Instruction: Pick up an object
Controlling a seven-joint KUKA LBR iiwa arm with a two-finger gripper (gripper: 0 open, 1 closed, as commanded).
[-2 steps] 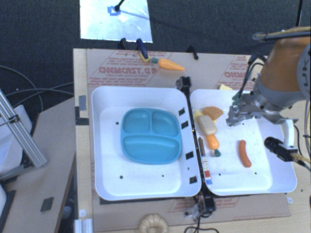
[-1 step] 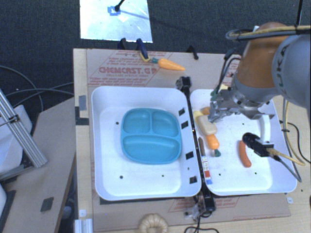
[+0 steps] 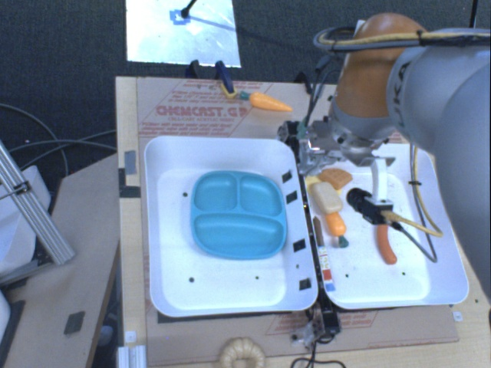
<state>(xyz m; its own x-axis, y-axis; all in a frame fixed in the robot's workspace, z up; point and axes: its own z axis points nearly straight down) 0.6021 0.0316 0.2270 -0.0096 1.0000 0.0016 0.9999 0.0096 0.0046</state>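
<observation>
Small toy foods, a tan biscuit-shaped piece [image 3: 335, 178] and a cream-and-orange stick [image 3: 328, 206], lie loose in the shallow white right bin [image 3: 430, 282] for picking, the pincer [image 3: 316, 153] just beside them, its opening indiscernible.

A blue divided plate [image 3: 236, 214] lies in the left white bin [image 3: 173, 282]. Behind the bins, a toy carrot [image 3: 265, 102] rests on the brown cardboard sheet [image 3: 192, 110]. A shiny square panel [image 3: 180, 21] lies on the dark floor beyond. A beige ring [image 3: 242, 353] sits at the front edge.
</observation>
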